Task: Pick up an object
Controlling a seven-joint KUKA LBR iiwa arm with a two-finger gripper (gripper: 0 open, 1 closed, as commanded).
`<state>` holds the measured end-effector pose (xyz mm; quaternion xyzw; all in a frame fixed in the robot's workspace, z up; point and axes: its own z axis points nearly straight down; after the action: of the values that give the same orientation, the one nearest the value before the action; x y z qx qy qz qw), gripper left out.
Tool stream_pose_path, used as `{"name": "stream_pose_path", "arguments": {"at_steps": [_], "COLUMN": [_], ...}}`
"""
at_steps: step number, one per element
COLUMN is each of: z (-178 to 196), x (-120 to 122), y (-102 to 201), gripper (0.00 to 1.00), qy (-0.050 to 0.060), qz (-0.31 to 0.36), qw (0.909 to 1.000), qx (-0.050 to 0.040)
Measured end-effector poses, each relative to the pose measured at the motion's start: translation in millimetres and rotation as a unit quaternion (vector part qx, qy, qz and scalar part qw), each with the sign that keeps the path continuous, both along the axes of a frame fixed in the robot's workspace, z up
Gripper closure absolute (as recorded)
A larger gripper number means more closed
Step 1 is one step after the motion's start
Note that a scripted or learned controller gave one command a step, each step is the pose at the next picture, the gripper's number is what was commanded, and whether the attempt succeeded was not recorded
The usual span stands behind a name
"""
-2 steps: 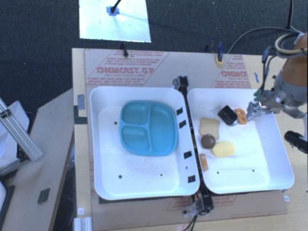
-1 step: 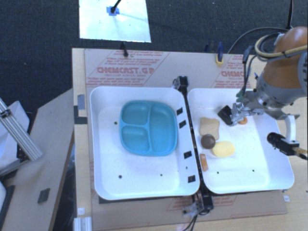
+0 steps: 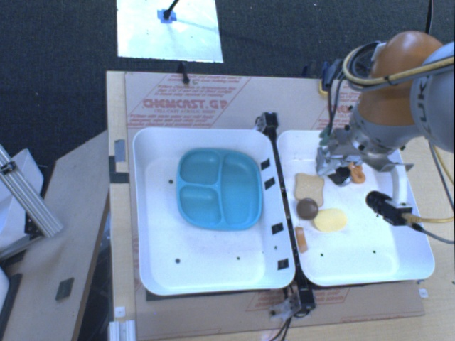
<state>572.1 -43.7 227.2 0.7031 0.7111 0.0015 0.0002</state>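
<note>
Mid-reach: claw (image 3: pixel 334 163) low in the right bin (image 3: pixel 398 268) beside an orange piece (image 3: pixel 356 173), finger state impossible to tell, needing a settled close on that piece next, then a lift.

Blue plate (image 3: pixel 217 189); white bins (image 3: pixel 163 261); yellow lemon (image 3: pixel 330 220).

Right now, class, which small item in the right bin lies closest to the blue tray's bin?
The small orange-tan stick, lying beside the divider, left of the yellow piece, brown ball and tan slice.
</note>
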Motion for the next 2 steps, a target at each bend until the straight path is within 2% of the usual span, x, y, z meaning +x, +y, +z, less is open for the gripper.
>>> {"name": "stream_pose_path", "arguments": {"at_steps": [1, 2], "z": [-7, 3], "x": [3, 16], "y": [47, 105], "gripper": [1.0, 1.0], "qy": [0.001, -0.001], "qz": [-0.002, 0.0], "qw": [1.0, 1.0], "qx": [-0.0007, 0.0]}}
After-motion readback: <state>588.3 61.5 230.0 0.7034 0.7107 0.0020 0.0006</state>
